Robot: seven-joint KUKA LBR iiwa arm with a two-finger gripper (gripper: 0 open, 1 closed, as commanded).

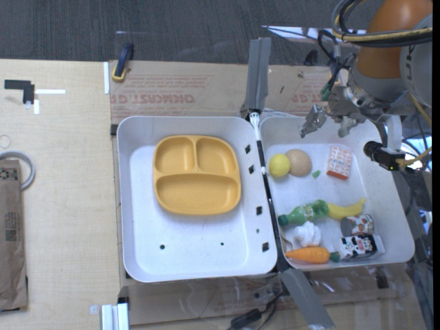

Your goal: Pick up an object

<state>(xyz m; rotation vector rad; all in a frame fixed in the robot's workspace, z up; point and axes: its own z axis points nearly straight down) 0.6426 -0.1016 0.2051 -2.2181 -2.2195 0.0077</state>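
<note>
My gripper point(328, 124) hangs open over the far edge of the right bin point(393, 205), with nothing between its fingers. In that bin lie a yellow ball point(279, 166) and a tan ball point(299, 162) side by side, just below and left of the gripper. A small orange-and-white box point(339, 162) lies right of them. Nearer the front are a green bottle point(304, 213), a banana point(346, 209), a white crumpled item point(304, 235), a carrot point(308, 255), a small can point(360, 225) and a black-and-white carton point(359, 246).
The left bin point(137, 212) holds a yellow divided plate point(196, 173). A grey divider bar point(258, 74) rises between the bins at the back. Cardboard point(179, 88) lies behind the bins. A brown paper bag point(10, 232) sits at the far left.
</note>
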